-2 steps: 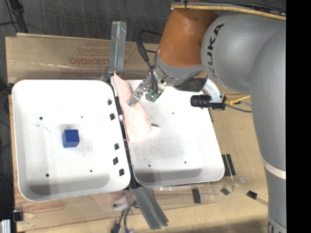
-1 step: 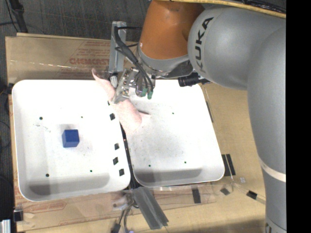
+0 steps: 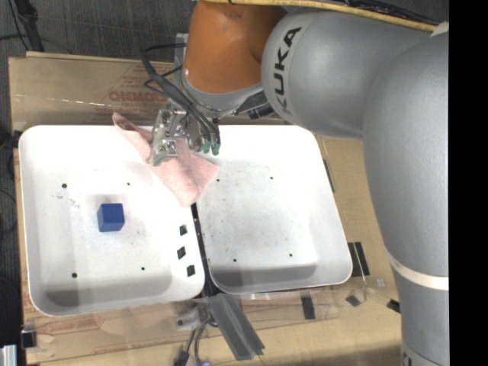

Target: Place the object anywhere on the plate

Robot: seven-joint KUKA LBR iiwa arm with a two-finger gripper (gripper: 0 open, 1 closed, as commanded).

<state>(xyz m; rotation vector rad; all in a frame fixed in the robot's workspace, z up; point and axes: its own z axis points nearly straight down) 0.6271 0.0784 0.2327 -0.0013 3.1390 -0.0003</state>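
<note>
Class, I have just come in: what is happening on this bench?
A grey robot arm reaches in over two white bins. Its gripper sits at a pink cloth that lies draped across the edge between the left bin and the right bin. A blue cube rests in the left bin, apart from the cloth.

Desk (image 3: pixel 366 204) covered in brown cardboard, printed red lettering at far edge. 2 shallow white bins (image 3: pixel 46 204) side by side. Dark carpet-like floor (image 3: pixel 91 14) beyond. Even light.

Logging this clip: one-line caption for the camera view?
Gripper over a pink cloth draped across both bins; blue cube in the left bin.
</note>
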